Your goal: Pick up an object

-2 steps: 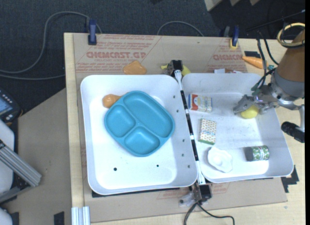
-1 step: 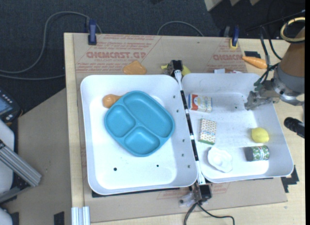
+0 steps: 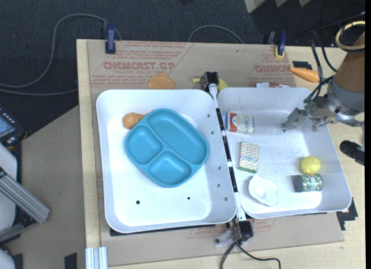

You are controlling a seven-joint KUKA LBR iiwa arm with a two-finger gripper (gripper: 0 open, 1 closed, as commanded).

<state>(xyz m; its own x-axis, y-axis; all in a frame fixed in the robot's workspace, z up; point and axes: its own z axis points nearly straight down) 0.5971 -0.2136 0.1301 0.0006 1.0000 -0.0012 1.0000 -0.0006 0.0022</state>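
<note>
While hovering with the gripper (image 3: 302,120) spread open and empty above the far side of the right bin (image 3: 335,152), aim at the yellow ball (image 3: 311,164) just beside the small can (image 3: 307,183); descend straight, centre well, close gently against rolling.

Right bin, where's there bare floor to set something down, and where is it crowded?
In the right bin, the middle is bare, between the patterned packet and the yellow ball, below the gripper. The near edge is crowded: white lid, ball and small can sit close together.
</note>
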